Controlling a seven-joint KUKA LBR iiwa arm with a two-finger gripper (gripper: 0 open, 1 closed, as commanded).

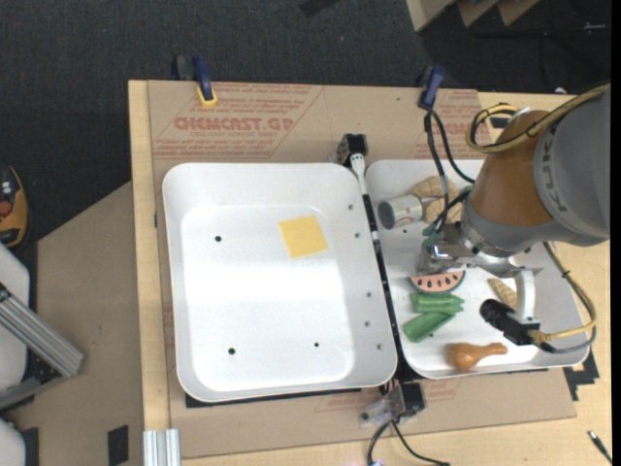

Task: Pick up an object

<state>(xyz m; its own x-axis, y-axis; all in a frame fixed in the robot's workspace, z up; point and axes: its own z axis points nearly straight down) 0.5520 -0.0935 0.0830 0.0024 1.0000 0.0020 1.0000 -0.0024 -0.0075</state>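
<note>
Pincer: gripper (436, 251) sat low over the right bin (561, 309), near its left wall; whether apart or together could not be told.
Target position: watermelon slice (437, 282) lay just below the gripper in the view; contact unclear.
Target look: small half-round wedge, red face, dark seeds, green rind on its lower edge.
Neighbours: green pods (432, 315) just beside the slice; orange gourd (474, 354) near the front rim.
Left bin (179, 260): held one yellow square (304, 236).
Surroundings: brown board (146, 163) under both bins; dark carpet (97, 27) beyond.
</note>
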